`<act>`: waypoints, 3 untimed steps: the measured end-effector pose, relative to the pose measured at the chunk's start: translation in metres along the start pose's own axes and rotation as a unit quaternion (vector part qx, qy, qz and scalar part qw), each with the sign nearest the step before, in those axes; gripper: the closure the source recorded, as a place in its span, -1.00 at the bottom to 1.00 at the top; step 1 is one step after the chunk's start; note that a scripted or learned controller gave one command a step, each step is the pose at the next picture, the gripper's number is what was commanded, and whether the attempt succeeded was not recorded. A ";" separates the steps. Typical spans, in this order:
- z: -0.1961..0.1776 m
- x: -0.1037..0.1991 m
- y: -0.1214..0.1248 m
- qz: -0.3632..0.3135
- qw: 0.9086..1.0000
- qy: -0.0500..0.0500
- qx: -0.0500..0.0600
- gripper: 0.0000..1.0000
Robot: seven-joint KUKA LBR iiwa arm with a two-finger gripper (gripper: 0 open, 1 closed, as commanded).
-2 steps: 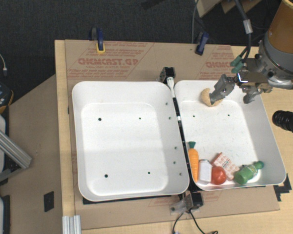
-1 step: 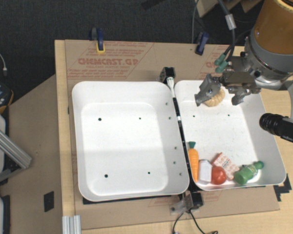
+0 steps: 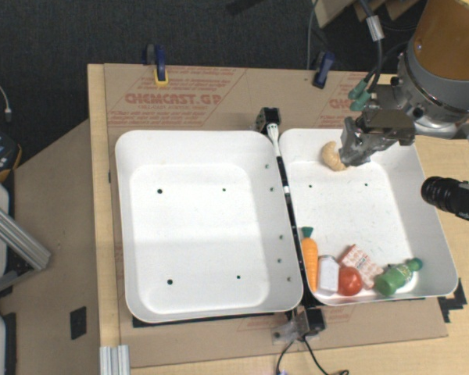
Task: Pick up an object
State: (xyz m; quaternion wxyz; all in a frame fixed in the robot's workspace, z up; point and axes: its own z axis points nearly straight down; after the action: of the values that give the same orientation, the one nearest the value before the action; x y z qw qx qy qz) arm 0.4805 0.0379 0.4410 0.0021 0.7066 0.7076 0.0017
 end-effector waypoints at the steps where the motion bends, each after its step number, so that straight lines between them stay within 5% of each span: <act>1: -0.089 0.064 0.036 -0.003 1.000 0.002 -0.004 1.00; 2: 0.001 -0.058 -0.004 0.008 1.000 -0.001 0.008 1.00; 3: -0.004 -0.137 -0.002 0.005 1.000 -0.002 0.001 1.00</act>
State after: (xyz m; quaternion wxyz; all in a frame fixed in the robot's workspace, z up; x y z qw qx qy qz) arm 0.4790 -0.0994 0.4455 0.0025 0.7105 0.7037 -0.0002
